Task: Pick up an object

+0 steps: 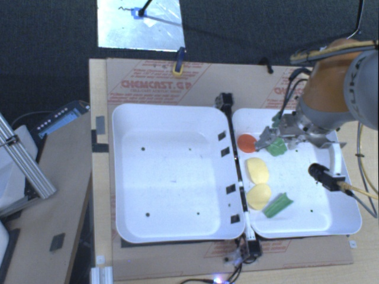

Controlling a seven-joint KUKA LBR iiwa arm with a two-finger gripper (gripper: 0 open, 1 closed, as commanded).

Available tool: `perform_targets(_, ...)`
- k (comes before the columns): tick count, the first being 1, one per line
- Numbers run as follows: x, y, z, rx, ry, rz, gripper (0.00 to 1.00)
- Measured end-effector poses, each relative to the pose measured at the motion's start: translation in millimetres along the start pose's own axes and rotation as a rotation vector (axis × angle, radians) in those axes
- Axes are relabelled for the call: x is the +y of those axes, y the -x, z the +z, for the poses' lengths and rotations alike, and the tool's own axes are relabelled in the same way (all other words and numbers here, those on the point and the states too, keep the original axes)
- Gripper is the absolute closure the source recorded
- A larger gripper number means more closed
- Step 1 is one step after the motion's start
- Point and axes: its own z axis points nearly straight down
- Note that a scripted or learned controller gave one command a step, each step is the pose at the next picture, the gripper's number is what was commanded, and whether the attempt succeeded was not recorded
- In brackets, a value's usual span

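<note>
Green block [276, 148] and gripper [267, 139] meet in the upper part of the right bin [349, 218], a little right of the frame's centre. The block lies just below and to the right of the gripper's tip, so close that the two appear to touch. The view does not settle whether the block is actually gripped or only lies against the tool. Whether the gripper is spread or closed cannot be told either, since its tip is a small grey blur from this slant. The arm [334, 84], grey with an orange band, comes in from the right edge of the frame and bends down toward that spot. Just left of the gripper, an orange disc [246, 142] rests on the bin floor near the black divider [235, 164] between the two bins. Below the disc lie two pale yellow pieces, the upper yellow piece [257, 170] and the lower yellow piece [259, 196], one just above the other. A green bar [277, 205] lies tilted beside the lower one, touching or nearly touching its right edge, well below the gripper. The left bin [127, 218] fills the middle of the frame. Both bins sit on a brown sheet with red print [154, 83].
</note>
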Motion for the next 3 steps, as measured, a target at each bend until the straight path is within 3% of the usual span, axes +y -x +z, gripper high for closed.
perform_targets(1,78,24,81,-0.001,0.001,0.003,0.0)
perform_targets(2,86,78,87,-0.002,-0.002,0.01,0.0)
perform_targets(3,88,-1,-6,0.002,0.002,-0.001,0.0)
